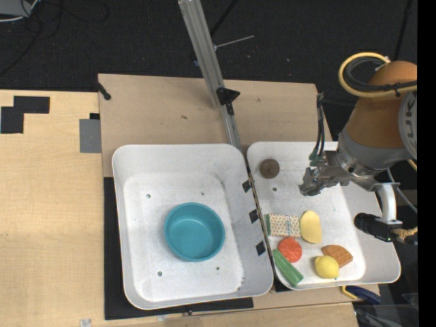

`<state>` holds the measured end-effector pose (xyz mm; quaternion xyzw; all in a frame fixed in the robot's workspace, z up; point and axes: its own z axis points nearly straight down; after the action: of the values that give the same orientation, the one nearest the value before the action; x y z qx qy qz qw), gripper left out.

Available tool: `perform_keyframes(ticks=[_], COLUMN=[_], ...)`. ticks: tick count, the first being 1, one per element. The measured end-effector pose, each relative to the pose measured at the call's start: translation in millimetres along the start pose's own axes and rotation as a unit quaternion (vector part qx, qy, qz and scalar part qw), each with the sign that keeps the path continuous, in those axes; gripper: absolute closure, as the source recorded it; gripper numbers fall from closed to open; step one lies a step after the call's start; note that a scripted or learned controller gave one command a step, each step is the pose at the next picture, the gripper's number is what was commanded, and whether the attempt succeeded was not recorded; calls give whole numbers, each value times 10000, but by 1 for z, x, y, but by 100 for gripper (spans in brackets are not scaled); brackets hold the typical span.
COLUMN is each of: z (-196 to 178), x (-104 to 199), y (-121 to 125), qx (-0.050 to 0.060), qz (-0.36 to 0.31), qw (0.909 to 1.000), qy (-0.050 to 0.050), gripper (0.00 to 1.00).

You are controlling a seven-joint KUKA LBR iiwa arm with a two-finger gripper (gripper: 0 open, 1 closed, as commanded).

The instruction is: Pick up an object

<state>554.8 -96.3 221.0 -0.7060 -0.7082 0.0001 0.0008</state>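
Camera view: fixed, looking down at a slant on both bins.
Bench (pixel 163 114): tan surface, centre of the frame; dark floor with cables across the top.
Left bin (pixel 136 176): shallow, white, lower centre-left of the frame.
Teal bowl (pixel 195 231): upright in the left bin, toward its lower middle, apart from the walls.
Right bin (pixel 286 157): shallow, white, lower right of the frame, touching the left bin along a shared edge with black clips.
Brown round object (pixel 270 168): upper left corner of the right bin, well apart from the other items.
Patterned block (pixel 283 225): pale, speckled, lower left part of the right bin, just beside the yellow oval.
Yellow oval object (pixel 311 227): right of the patterned block, lower middle of the right bin.
Red round object (pixel 290 249): below the patterned block, touching the green stick.
Green stick (pixel 288 268): tilted, near the bottom left rim of the right bin.
Yellow round object (pixel 327 267): bottom of the right bin, just beside the orange-brown piece.
Orange-brown piece (pixel 338 254): lower right of the right bin.
Arm (pixel 381 125): grey with orange band, right edge of the frame.
Gripper (pixel 312 188): over the upper middle of the right bin, above bare floor, apart from every item; spread of the jaws cannot be told; nothing visible in its grasp.
Metal rail (pixel 204 53): slanted, upper centre of the frame.
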Motion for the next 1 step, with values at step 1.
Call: perform_keyframes(ticks=[1], z=[7], x=[46], y=[8], qx=[-1], qz=[1], qw=[10000], qy=[-2], gripper=[100])
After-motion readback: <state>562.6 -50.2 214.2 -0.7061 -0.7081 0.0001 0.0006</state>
